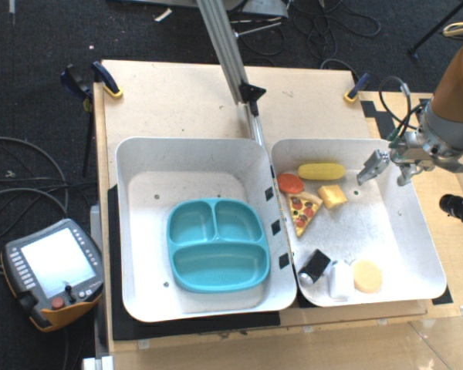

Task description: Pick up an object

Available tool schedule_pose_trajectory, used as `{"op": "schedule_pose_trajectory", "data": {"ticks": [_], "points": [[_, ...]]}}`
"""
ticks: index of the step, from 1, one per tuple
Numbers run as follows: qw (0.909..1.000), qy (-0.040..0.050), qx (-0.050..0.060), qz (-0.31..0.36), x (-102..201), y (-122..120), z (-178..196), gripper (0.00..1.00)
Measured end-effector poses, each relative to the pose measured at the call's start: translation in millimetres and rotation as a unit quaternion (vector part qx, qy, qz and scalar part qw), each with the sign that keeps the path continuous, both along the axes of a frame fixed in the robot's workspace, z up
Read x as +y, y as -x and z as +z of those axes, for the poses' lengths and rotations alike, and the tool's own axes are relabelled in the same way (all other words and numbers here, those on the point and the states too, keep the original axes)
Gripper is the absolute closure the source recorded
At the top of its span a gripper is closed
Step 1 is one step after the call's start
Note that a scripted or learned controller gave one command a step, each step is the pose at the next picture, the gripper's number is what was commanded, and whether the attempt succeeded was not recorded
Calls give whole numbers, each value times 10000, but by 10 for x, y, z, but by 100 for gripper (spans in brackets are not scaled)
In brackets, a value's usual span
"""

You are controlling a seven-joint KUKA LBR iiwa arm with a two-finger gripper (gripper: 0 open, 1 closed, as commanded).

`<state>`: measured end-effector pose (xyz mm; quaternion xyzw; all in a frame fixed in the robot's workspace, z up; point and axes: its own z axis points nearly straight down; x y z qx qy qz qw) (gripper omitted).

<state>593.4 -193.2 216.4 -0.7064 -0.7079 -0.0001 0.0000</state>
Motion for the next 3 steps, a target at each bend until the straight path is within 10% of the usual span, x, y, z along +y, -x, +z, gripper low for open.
{"op": "schedule_pose_trajectory", "data": {"ticks": [3], "points": [[10000, -5, 34, -10, -7, 46, -1074, 0]]}}
